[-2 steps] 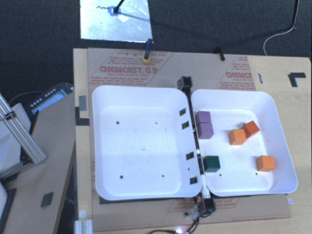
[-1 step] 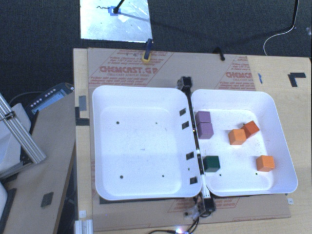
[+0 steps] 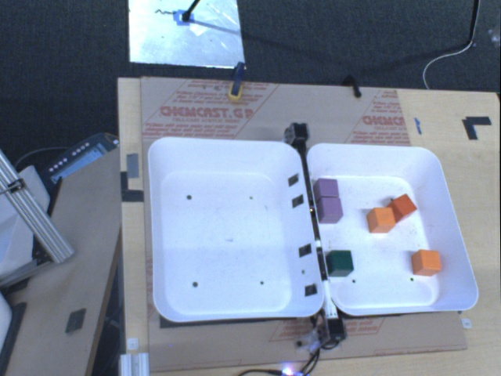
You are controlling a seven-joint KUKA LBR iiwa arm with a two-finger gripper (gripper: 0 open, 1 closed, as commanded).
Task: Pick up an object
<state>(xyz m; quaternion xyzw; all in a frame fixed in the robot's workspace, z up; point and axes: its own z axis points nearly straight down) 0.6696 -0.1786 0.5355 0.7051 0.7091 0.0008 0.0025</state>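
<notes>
- In the right bin (image 3: 452, 210), six blocks lie loose; the left bin (image 3: 227, 233) holds none of them.
- Two purple blocks (image 3: 328, 198) sit touching each other near the divider between the bins.
- A green block (image 3: 340, 263) lies below them in this view, close against that same inner wall.
- Two orange blocks (image 3: 391, 214) touch corner to corner mid-bin. A third orange block (image 3: 427, 262) sits alone toward the near right corner, well apart from the rest.
- Step in hand, as I judge it: the very start. No block is lifted and a target has yet to be chosen.
- Whether the jaws are open or closed cannot be told.
- Next move, as I judge it: the gripper should descend on the lone orange block, which has free space on all sides. The green and purple ones crowd the wall, and the paired ones leave little room for a finger between them.
</notes>
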